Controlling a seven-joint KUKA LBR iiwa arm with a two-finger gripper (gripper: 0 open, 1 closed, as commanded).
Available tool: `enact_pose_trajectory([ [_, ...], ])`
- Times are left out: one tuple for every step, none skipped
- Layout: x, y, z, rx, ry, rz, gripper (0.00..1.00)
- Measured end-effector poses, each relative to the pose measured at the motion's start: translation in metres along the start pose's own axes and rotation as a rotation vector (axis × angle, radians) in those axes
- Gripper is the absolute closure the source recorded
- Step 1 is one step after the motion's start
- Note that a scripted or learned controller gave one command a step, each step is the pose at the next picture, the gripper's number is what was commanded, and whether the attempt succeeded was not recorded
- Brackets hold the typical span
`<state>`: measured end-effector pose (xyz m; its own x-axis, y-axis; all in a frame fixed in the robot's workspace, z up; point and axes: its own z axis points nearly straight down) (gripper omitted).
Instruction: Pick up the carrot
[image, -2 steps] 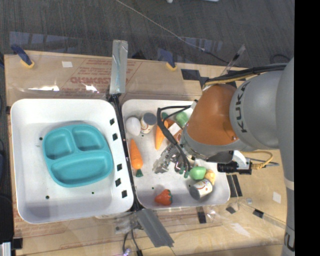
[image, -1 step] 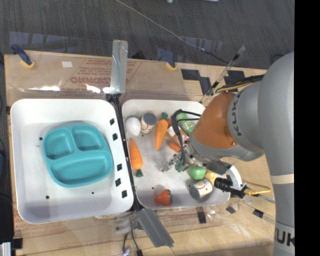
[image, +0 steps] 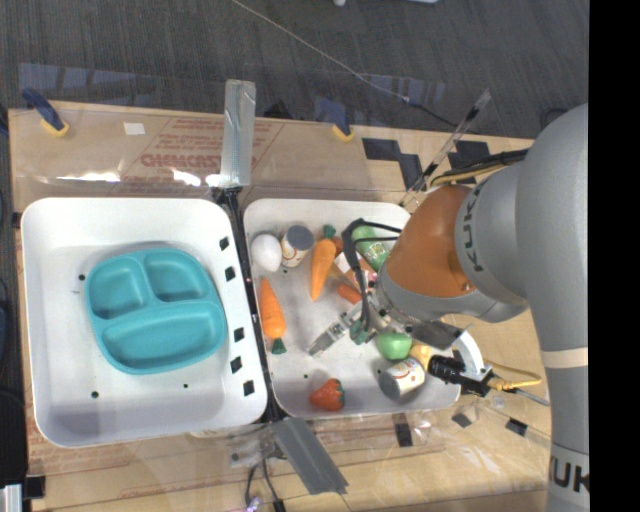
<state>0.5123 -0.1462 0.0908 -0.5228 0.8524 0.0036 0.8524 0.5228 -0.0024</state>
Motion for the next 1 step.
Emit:
enact_pose_trajectory([
  [-0.0755,0.0907,-0.0021,-0.003,-0.003,0.239,0.00],
])
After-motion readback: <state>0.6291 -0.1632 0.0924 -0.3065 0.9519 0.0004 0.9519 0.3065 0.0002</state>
